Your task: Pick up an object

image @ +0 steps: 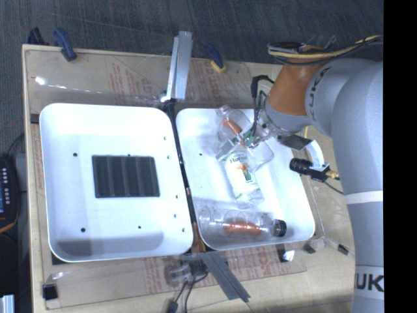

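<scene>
Several clear plastic bottles lie in the right bin (296, 197). One with a black cap and a copper-coloured insert (238, 225) lies along the front wall. A second, with a white label (243, 180), lies in the middle. A third (229, 124) sits near the back of the bin. My gripper (246, 141) is down in the right bin among the upper two bottles, just above the labelled one's top end. The clear plastic and the wrist hide what it touches.
The left bin (65, 142) holds a dark ridged rectangular pad (126, 176). A metal bar (180, 64) stands at the back between the bins. Blue clamps (64, 43) grip the bench's far edge. The arm's grey body (355, 135) covers the right side.
</scene>
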`<state>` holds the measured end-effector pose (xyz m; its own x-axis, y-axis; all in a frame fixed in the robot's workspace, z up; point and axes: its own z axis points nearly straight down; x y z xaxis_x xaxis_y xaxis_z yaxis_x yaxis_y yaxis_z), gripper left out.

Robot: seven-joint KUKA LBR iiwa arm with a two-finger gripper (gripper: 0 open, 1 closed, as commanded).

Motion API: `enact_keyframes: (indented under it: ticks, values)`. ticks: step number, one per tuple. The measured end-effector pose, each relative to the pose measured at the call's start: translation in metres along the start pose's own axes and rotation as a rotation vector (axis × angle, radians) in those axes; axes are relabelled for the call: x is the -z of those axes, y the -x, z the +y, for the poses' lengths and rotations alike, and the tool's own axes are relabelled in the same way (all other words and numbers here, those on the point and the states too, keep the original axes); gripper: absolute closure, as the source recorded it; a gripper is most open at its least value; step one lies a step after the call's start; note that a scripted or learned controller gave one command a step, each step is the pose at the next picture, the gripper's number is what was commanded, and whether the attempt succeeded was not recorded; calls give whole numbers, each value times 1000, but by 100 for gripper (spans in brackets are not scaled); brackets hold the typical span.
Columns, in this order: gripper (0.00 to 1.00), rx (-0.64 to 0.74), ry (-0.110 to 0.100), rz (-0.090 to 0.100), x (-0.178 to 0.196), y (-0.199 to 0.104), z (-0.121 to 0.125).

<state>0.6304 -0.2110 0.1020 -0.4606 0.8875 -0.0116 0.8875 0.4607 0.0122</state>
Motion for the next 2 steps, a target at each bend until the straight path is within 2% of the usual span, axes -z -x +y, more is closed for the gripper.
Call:
enact_keyframes:
  ticks: [1, 2]
  values:
    - [0, 120, 4, -5, 2, -16, -29]
    - [0, 146, -1, 1, 0, 5, 8]
